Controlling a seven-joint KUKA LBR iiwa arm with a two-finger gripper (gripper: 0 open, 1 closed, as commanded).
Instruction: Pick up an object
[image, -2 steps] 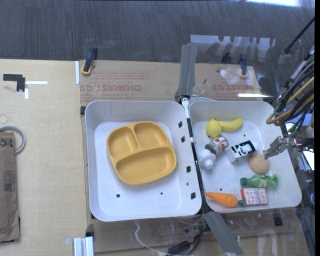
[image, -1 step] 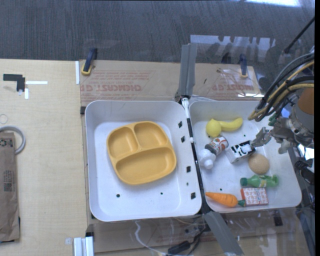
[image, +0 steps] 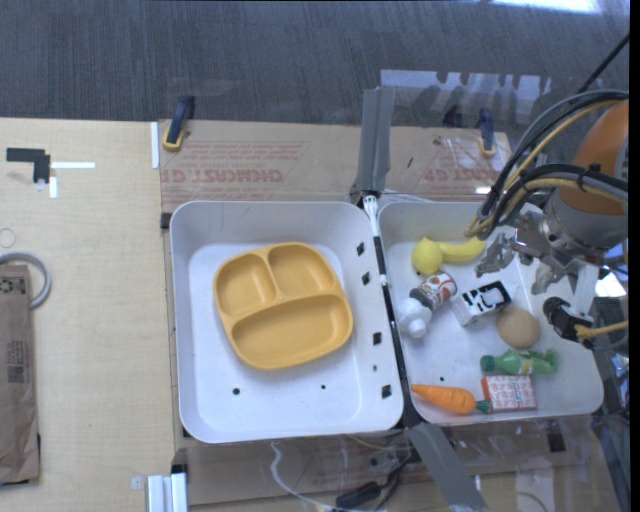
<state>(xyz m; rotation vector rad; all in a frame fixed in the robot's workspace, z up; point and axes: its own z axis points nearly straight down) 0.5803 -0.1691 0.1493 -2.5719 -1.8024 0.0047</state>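
Gripper (image: 520, 258) hovers among banana (image: 462, 250), carton (image: 484, 300) and potato (image: 518, 327).

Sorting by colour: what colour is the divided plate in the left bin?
Yellow-orange, plain: the divided plate, seen in the camera view.
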